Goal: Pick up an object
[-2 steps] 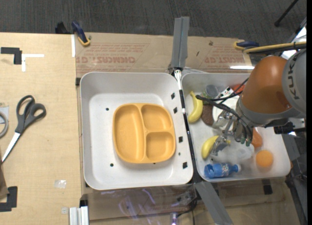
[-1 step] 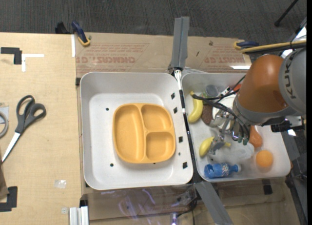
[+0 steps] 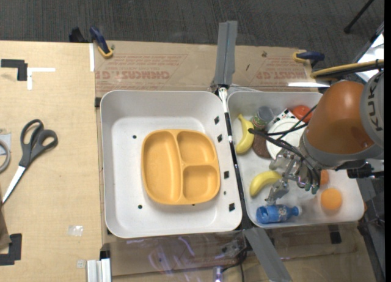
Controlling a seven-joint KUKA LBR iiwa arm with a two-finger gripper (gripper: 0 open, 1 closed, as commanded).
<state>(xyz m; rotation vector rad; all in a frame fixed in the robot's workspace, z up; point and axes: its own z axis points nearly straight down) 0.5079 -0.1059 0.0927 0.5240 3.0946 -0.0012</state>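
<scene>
Bench bears two bins; right bin (image 3: 348, 216) cluttered. Gripper (image 3: 287, 183) hovers over banana (image 3: 264, 183), blue bottle (image 3: 278, 213) adjacent; finger state indeterminate. Recommend centring on banana, descending vertically, avoiding bottle.

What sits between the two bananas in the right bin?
In the camera view, a brown round thing lies between the upper banana and the lower banana, with black cables crossing above it.

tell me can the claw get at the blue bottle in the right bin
Probably yes: the claw hangs just above the blue bottle, which lies uncovered near the right bin's front wall.
</scene>
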